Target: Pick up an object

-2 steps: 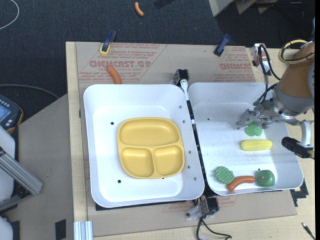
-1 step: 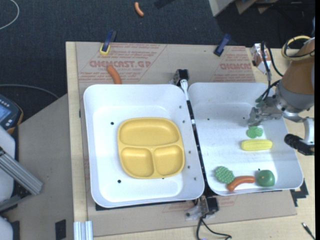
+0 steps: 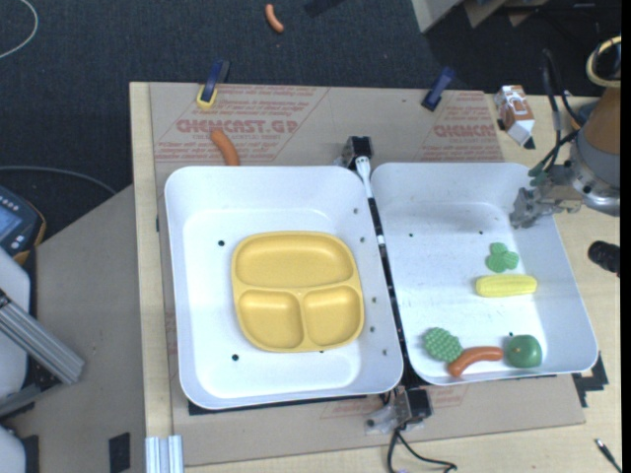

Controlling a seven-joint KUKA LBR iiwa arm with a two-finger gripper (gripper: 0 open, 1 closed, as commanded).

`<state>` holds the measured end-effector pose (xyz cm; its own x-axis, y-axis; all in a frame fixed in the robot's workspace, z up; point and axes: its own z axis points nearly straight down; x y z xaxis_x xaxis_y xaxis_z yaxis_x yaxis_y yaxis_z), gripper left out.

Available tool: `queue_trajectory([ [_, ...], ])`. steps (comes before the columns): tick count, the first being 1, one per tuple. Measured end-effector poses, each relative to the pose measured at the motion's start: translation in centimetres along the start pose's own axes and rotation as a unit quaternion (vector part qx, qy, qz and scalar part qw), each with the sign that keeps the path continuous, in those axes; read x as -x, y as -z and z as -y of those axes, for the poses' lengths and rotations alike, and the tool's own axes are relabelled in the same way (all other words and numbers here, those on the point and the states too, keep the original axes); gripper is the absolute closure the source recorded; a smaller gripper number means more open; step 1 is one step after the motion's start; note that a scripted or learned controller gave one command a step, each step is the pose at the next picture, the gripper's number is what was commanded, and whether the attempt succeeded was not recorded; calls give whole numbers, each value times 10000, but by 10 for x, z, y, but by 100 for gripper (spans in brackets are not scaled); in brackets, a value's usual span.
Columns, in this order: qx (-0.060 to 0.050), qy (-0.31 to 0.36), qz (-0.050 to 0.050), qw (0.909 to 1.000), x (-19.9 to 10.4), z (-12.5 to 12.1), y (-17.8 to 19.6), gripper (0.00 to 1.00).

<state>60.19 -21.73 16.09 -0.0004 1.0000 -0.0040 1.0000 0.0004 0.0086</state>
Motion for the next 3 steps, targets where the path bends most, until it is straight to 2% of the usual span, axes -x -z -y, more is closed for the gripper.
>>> queue_trajectory([
  [1,4,5,2,10000,5,-10,60,100],
  [2,-20,5,-8,10000,5,-11,65,100],
  [3,-63,16,-35,10000,-45,20,60,100],
])
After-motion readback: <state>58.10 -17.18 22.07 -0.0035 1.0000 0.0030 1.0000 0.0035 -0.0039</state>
